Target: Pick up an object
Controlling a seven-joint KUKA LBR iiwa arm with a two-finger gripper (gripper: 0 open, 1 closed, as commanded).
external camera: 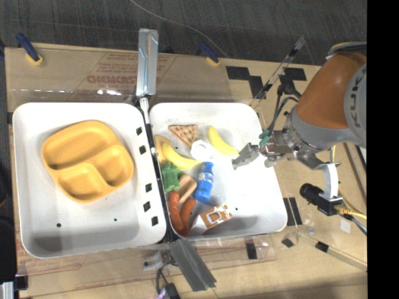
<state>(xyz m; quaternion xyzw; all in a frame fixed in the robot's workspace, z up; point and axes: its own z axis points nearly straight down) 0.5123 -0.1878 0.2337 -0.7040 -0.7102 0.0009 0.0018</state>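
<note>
From my remote station, the grey two-finger gripper [244, 157] hangs over the right-hand shallow white plastic bin [265, 213], near its right wall, with nothing between its fingers; whether they stand wide or narrow I cannot tell from this slant. I judge this the approach step: no object has yet been picked.

The candidates crowd the bin's left and middle. A small curved yellow plastic banana [221, 142] lies just up and left of the gripper, beside a white round cap-like piece [201, 149] and a brown toy waffle slice [184, 133]. A larger yellow banana [173, 156] rests by the centre divider, with a green leafy toy [171, 177] below it, a blue plastic bottle with a label [205, 182], reddish toy sausages [182, 212] and a small orange-and-white carton [216, 216].

The next move, as I read it, calls for a short shift left over the small banana, then a straight descent.

Open floor lies under and below the gripper; the right wall sits close behind. The yellow divided plastic tray [87, 159] fills the left-hand white bin [31, 229].
</note>
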